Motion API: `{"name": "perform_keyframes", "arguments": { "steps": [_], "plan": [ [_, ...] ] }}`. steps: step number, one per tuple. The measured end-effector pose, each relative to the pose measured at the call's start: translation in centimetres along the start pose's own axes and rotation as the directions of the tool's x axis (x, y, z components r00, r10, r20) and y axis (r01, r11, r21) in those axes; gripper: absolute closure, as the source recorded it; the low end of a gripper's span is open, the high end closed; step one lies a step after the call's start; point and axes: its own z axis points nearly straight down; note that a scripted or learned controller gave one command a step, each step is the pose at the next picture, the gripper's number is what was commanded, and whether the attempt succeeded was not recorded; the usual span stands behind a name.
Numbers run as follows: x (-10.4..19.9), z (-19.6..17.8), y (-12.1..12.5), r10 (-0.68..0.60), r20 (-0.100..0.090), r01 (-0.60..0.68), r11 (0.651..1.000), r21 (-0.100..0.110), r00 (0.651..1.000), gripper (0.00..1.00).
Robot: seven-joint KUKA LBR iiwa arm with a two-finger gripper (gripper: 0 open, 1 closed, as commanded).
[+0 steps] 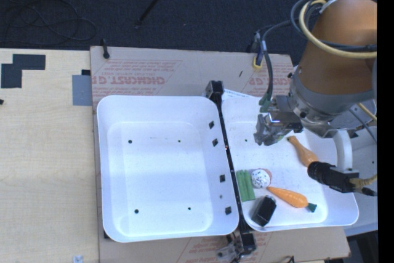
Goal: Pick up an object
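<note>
— Orange and grey: is that the arm over the right-hand shallow white bin [345, 218]?

— Yes. The grey arm with its orange band [341, 40] reaches in from the right, and the two-finger gripper [266, 135] hangs above the far-left part of that bin. Nothing shows between its tips; whether they are spread or closed cannot be told from this angle.

— Where are the things it could pick?

— All lie in the right bin, toward the near side. An orange carrot-shaped toy with a green tip [289, 196] lies near the middle. Just left of it sits a small white speckled ball [261, 178], touching a green ribbed rectangular block [245, 185] by the divider. A black rounded block [263, 210] lies nearest the front rim. A tan wooden-looking handle [301, 151] lies to the right of the gripper.

— And the left shallow white bin [111, 132]?

— It stands beside the right one, on brown cardboard [154, 74].
</note>
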Motion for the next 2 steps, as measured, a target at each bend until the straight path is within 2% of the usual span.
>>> {"name": "perform_keyframes", "arguments": {
  "steps": [1,2],
  "plan": [
    [4.93,-7.11,1.88,-0.004,-0.001,0.004,1.000,-0.015,1.000,1.00],
    [4.77,-7.67,1.77,-0.003,0.002,0.003,1.000,-0.005,1.000,1.00]
  ]
}}
